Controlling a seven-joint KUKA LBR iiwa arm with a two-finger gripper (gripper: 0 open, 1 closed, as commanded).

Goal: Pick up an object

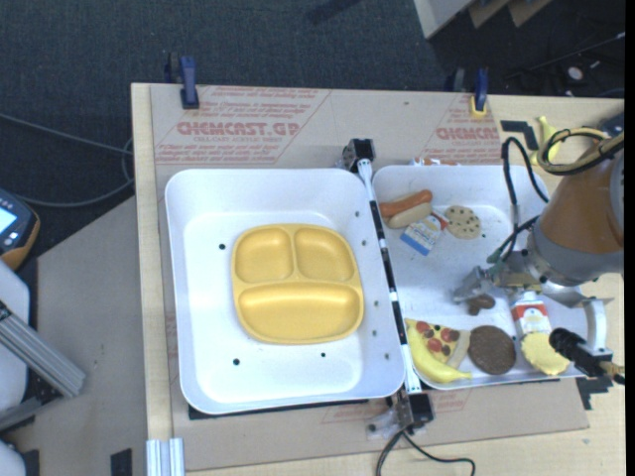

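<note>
Where gripper [476,291] dips into right bin [437,181] (finger state unclear), nothing visibly held.

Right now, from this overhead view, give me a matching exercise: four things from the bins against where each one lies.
Things:
1. yellow divided plate
2. hot dog
3. banana
4. cookie

Places:
A. near edge of the right bin, beside the pizza slice
B. far end of the right bin, closest to the divider
C. middle of the left bin
D. far end of the right bin, right of the hot dog

Pairs: 1-C, 2-B, 3-A, 4-D
</note>
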